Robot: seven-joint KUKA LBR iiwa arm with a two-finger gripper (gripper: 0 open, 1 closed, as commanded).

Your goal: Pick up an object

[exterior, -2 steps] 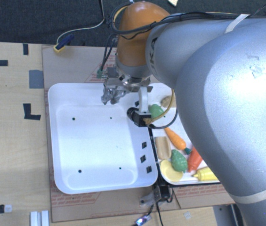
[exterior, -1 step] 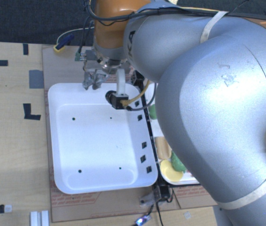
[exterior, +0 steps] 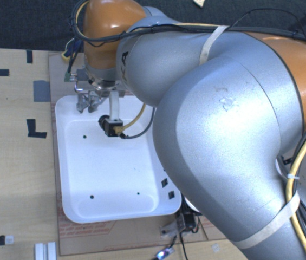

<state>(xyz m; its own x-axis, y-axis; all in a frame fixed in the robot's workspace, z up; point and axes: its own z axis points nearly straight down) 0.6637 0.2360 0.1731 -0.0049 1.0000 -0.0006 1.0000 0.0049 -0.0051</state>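
Jaws at the white bin's [exterior: 69, 161] far-left corner, spread or pressed together unclear, no object distinguishable.

Your bench [exterior: 12, 161] is a pale wooden surface with black tape marks [exterior: 33, 129] and a grey patch [exterior: 41, 90] stuck on it. A shallow white bin [exterior: 109, 167] sits directly on it (over a brown cardboard sheet [exterior: 88, 229] showing at the near edge). Two small white strips [exterior: 45, 250] lie at the bench's front.

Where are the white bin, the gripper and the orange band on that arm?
white bin [exterior: 109, 167], camera view, bare floor.
gripper [exterior: 88, 106], camera view, at its fingertips.
orange band [exterior: 106, 23], camera view, top of its dome.
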